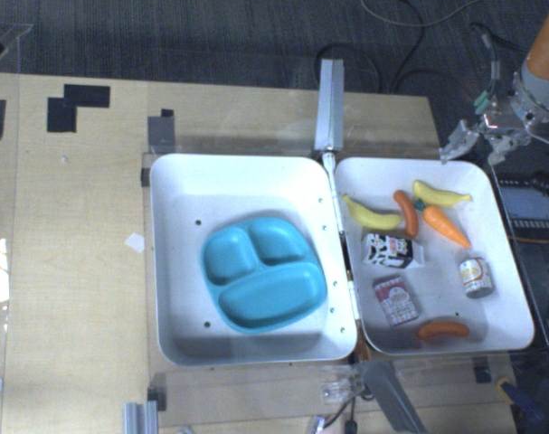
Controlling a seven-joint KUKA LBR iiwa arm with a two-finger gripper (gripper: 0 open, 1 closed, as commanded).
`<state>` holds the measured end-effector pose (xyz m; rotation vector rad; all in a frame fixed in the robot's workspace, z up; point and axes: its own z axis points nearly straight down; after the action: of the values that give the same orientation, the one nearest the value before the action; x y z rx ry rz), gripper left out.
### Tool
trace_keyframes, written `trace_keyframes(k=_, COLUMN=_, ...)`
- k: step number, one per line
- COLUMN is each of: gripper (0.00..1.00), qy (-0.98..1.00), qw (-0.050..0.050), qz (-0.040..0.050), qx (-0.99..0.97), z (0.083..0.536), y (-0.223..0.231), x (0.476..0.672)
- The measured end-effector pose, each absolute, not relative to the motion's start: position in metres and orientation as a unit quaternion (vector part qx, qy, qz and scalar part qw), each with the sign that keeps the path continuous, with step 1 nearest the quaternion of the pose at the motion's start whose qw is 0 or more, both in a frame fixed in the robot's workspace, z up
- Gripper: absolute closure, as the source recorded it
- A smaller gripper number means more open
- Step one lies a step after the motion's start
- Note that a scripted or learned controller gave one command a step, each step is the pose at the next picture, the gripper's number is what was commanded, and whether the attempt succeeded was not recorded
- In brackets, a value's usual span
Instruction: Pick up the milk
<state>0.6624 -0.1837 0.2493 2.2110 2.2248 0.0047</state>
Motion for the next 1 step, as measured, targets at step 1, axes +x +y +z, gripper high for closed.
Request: trace_keyframes(k=1, gripper=0.00, qy=0.606, qw=0.003, qz=0.0018, qx=0.796, z=0.3258, y=-0.2007, x=0.6446)
